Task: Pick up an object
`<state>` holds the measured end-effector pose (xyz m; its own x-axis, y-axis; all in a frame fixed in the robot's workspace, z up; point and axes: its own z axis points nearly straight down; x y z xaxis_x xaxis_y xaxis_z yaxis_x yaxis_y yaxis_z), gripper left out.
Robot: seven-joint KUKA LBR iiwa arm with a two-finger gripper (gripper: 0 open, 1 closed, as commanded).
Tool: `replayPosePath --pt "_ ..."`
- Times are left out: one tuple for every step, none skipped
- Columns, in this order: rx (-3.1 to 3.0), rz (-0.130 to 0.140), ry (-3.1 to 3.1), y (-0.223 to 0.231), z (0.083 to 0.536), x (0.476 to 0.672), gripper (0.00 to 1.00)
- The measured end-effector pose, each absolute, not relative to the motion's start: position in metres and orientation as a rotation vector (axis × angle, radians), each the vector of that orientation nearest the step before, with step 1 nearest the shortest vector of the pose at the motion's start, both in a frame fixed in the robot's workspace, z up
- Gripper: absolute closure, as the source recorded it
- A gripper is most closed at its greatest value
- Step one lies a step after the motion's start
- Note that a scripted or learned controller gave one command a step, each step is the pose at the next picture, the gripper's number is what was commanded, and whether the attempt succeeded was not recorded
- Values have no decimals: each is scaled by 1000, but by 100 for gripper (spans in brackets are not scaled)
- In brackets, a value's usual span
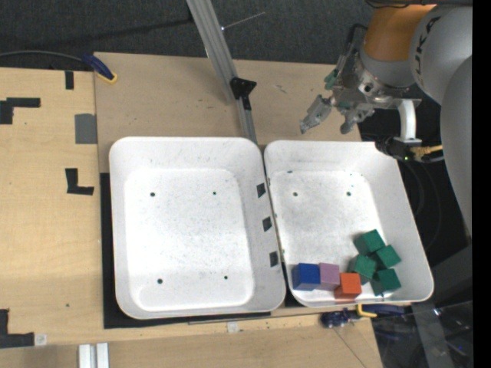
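1. I see the grey arm with its orange band (399, 14) reaching in from the upper right, its two-finger gripper (331, 121) hanging above the bench just beyond the far rim of the right shallow white plastic bin (399, 186).
2. The two metal fingers (313, 120) stand spread apart, and I see nothing between them.
3. The things to pick lie bunched in the near right corner of that right bin, well apart from the gripper.
4. Along the near wall I read, left to right, a blue cube (307, 274), a pale purple cube (329, 274) touching it, and an orange cube (350, 284) just beside that.
5. Right of these sits a cluster of dark green blocks (376, 259), touching one another; I count about four, though I cannot tell exactly.
6. The left shallow white plastic bin (123, 205) lies side by side with the right one.
7. A slanted grey metal bar (215, 37) crosses the bench beyond the bins.
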<state>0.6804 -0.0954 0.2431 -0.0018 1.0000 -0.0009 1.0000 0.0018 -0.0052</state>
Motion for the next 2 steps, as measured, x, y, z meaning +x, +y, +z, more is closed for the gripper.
replayPosePath --pt "-2217 8 -2221 -95 199 679 0" --pt "-2215 9 -2221 -91 134 678 0"
